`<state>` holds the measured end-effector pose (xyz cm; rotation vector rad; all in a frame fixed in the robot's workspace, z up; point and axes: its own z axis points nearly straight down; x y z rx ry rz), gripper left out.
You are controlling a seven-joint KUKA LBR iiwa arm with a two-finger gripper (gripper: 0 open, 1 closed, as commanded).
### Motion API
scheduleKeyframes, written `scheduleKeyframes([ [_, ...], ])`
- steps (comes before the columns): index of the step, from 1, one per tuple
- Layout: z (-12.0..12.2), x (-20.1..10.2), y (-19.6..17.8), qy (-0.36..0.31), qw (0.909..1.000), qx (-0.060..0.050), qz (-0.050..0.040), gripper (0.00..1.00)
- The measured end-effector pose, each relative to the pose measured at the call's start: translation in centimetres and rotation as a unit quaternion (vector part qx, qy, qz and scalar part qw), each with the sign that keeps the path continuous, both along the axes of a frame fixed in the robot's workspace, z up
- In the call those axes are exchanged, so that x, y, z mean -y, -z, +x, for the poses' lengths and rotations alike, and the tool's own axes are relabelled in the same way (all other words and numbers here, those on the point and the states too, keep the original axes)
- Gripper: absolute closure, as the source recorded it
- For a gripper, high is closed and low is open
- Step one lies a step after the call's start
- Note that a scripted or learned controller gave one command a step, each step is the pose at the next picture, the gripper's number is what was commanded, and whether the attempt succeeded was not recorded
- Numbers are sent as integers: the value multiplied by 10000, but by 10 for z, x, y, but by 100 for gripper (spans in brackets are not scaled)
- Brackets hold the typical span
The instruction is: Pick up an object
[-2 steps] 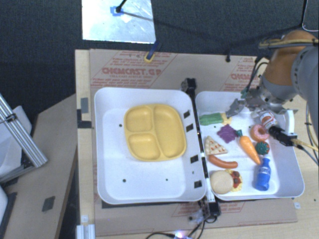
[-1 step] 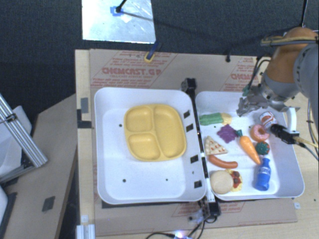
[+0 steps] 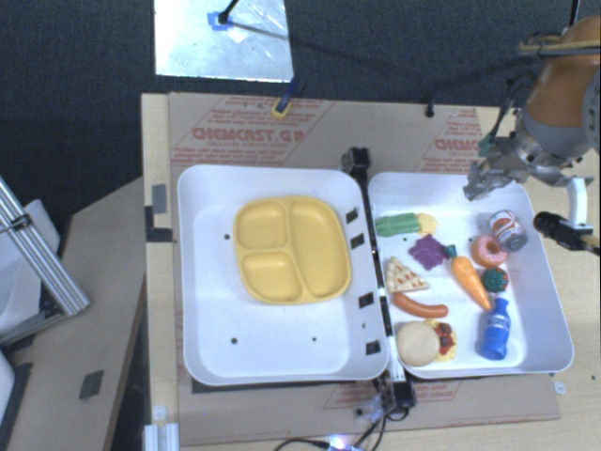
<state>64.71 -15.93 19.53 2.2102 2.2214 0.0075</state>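
The right bin [image 3: 441, 195] holds several toy foods: a corn cob [image 3: 405, 224], purple grapes [image 3: 429, 251], a pizza slice [image 3: 404, 276], a sausage [image 3: 420, 303], a bun [image 3: 419, 343], a carrot [image 3: 470, 281], a donut [image 3: 488, 249], a can [image 3: 504, 227], a strawberry [image 3: 494, 279] and a blue bottle [image 3: 495, 331]. My gripper [image 3: 485, 182] hangs over the bin's far right corner, above and behind the can, with nothing seen between its fingers.
The left bin [image 3: 202, 252] carries a yellow divided plate [image 3: 289, 249]. A black divider with clips [image 3: 371, 261] runs between the bins. A shiny metal sheet [image 3: 223, 24] lies at the back left, and the arm's orange band [image 3: 563, 87] sits at the right edge.
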Motion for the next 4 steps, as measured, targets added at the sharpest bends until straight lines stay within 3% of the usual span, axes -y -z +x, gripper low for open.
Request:
scheduleKeyframes([
  [1, 1, 0, -32, -2, 10000, -17, 7, 100],
  [2, -17, -48, -21, -16, 10000, -46, 20, 100],
  [3, -41, -99, -37, -22, 10000, -40, 25, 100],
  [4, -61, -123, -22, -9, 10000, -54, 18, 100],
])
